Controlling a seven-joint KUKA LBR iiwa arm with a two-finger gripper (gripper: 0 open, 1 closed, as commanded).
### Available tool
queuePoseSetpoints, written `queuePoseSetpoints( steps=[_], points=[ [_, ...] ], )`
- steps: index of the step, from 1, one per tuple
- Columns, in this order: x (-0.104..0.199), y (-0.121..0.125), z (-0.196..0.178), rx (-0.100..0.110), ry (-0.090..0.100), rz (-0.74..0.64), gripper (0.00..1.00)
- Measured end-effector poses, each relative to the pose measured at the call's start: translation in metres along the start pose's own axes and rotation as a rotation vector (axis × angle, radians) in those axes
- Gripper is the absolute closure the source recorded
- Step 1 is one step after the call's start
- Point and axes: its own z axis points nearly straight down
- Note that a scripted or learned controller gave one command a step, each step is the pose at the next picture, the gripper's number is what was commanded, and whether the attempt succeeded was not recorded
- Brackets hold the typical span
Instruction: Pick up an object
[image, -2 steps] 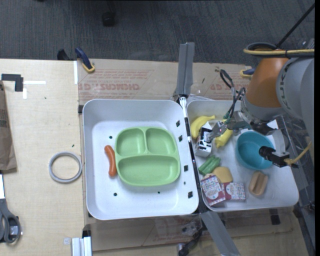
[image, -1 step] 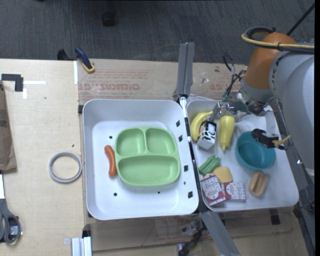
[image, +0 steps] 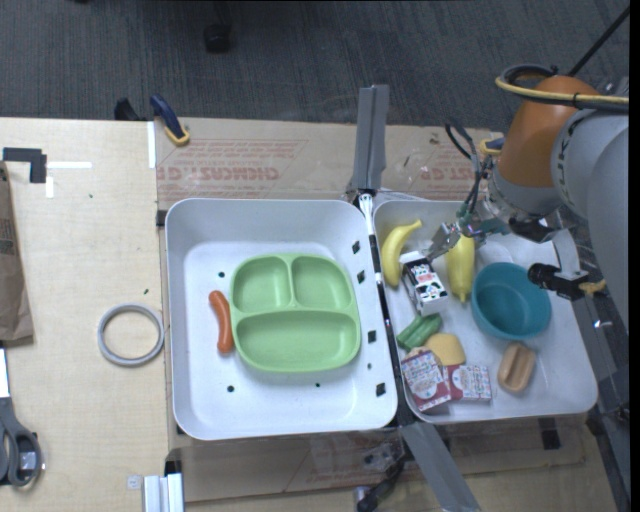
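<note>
- Arm (image: 600, 160): bulky grey rounded casing, smooth.
- Orange band (image: 535, 140) above the wrist, dome-shaped.
- Yellow-black cable (image: 550, 90) looped over the band.
- Gripper (image: 452, 238): small metallic fingers, dark fittings.

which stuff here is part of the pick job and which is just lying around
Job: gripper; the right bin's items: two bananas, small carton, teal bowl, green pepper, hot dog bun.

Lying about: tape ring, blue clamp, scissors on the bench.
</note>
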Motion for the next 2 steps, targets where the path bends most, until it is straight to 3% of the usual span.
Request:
queuePoseSetpoints(
  steps=[1, 2],
  points=[
    [0.0, 0.0, 0.0, 0.0, 0.0, 0.0, 0.0],
    [0.0, 0.001, -0.01, -0.003, -0.002, -0.001, 1.0]
  ],
)
